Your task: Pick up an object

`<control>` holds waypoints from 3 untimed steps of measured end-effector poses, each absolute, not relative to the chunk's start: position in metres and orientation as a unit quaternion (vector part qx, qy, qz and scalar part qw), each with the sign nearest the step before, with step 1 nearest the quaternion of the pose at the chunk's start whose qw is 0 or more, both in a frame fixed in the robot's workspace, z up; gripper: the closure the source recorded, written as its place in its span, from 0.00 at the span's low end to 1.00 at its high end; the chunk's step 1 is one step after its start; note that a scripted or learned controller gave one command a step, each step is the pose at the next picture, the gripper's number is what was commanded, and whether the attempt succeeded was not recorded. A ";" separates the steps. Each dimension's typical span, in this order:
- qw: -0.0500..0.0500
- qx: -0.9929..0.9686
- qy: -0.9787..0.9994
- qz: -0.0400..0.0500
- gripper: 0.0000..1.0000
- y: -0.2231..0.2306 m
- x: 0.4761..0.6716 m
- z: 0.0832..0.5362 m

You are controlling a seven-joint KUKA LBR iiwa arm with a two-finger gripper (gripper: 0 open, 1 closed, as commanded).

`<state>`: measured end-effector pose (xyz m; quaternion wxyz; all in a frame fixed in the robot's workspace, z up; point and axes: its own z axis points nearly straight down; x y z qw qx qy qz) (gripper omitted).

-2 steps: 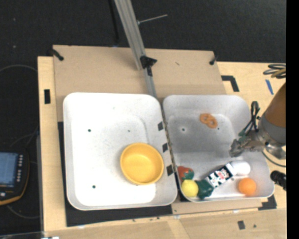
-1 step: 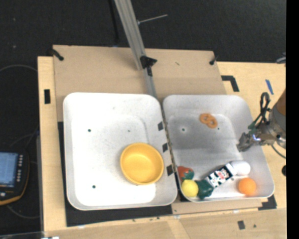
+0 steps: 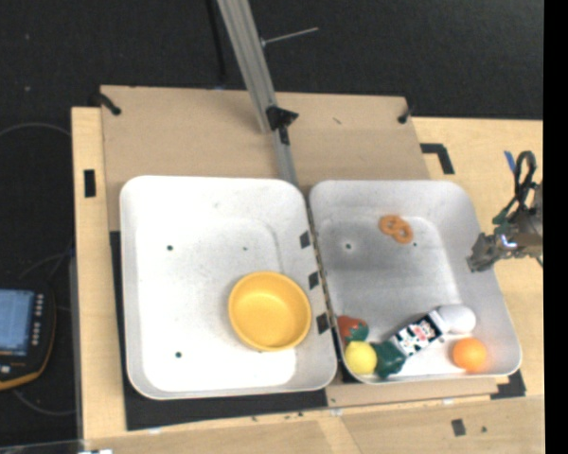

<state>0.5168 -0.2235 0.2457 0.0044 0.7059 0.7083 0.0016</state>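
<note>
Gripper [image 3: 483,253]: at right bin [image 3: 454,197] right rim; open or closed, cannot tell.
Your candidates, right bin near corner: orange ball [image 3: 470,354], yellow ball [image 3: 361,357], likely light, smooth, prone to rolling; pinch across the middle. Pretzel [image 3: 395,226] mid-bin: flat, probably brittle.

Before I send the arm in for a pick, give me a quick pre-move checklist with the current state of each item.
1. Gripper outside the bins: ok, it sits at the right rim of the right bin.
2. Finger state: cannot tell, too small and blurred.
3. Nothing carried: cannot tell.
4. Targets present: ok. Orange ball, white bottle, yellow ball, a dark green item and a small red item crowd the near edge; a pretzel-like piece lies alone farther back.
5. Isolated target: ok, the pretzel-like piece touches nothing.
6. Left bin: ok, it holds a yellow bowl, upright.
</note>
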 end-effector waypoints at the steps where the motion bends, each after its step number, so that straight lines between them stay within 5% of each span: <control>1: 0.001 0.704 0.710 0.001 1.00 -0.171 0.544 0.241; 3: 0.001 0.705 0.709 0.001 1.00 -0.084 0.572 0.229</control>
